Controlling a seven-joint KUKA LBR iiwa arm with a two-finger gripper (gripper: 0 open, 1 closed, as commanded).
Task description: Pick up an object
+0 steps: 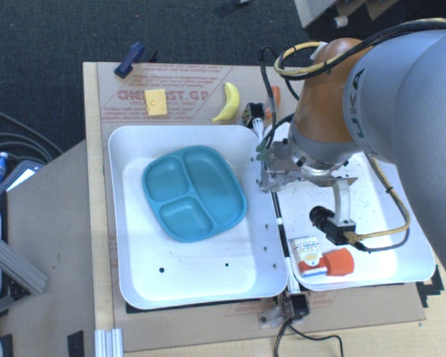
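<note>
A grey arm (386,88) with an orange band reaches from the right over two white bins on a worktop (186,326). Its hand (282,171) hangs over the divide between the bins; whether it is apart or together cannot be told. The left bin (126,222) holds a blue divided plate (193,192). In the right bin (372,274), at the near-left corner, lies a small orange-and-white package (323,257). Beyond the left bin lies a banana (228,103).

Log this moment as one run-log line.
arm: over right bin | left bin: blue divided plate | right bin: orange-white item | banana: outside bins
</note>
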